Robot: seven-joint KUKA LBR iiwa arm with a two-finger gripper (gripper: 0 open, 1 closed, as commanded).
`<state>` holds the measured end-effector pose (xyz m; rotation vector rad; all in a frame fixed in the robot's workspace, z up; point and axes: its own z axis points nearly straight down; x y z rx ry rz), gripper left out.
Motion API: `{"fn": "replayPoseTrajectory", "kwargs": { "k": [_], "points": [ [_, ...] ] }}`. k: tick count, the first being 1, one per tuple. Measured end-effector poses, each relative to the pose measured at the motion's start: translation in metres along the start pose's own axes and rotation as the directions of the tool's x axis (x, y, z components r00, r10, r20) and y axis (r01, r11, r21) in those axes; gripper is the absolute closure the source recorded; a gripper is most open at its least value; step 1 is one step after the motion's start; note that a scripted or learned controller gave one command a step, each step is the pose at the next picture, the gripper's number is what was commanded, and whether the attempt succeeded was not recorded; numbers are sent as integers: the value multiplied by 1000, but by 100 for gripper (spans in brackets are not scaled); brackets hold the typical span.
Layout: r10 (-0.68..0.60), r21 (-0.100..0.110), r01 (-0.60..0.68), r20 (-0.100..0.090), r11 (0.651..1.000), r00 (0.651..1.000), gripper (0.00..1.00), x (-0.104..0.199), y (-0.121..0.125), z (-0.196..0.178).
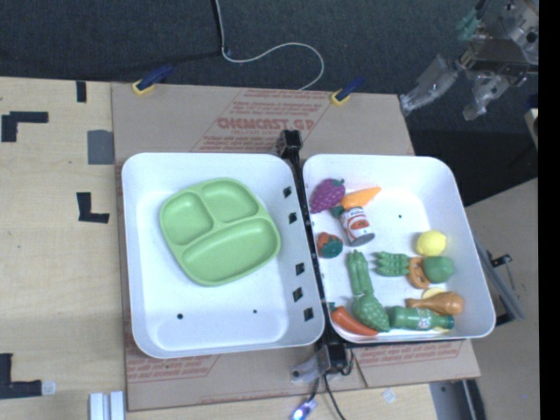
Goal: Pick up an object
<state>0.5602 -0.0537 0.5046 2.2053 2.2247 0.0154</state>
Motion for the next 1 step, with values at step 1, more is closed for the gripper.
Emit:
{"fn": "replayPoseTrajectory", "kwargs": {
  "k": [1],
  "points": [
    [-2,14,2,-1,1000,1000,0,89,-72,6]
  ]
}}
